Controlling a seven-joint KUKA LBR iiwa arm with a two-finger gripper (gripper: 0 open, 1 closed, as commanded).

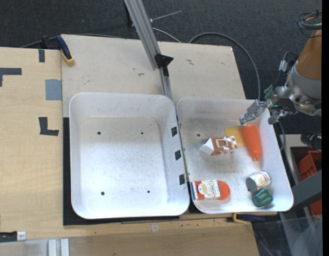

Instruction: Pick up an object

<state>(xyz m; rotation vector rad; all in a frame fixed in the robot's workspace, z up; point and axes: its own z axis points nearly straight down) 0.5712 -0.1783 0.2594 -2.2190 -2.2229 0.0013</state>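
Note:
My gripper (263, 114) hovers over the far right corner of the right bin (192, 111), open, with nothing between its fingers. Just below it lies an orange carrot-shaped object (253, 141), with a yellow flat piece (233, 133) beside it. A small white and orange carton (221, 145) lies on its side near the bin's middle. Along the near wall rests a red and white can (211, 190). Toward the near right corner are a silver can (258, 181) and a green object (263, 198).
The left bin (79, 143) sits beside the right one, the two meeting at a shared rim with black clips (177, 154). A slanted metal pole (145, 28) rises behind the bins. Cables (249, 57) trail across the dark floor at the back.

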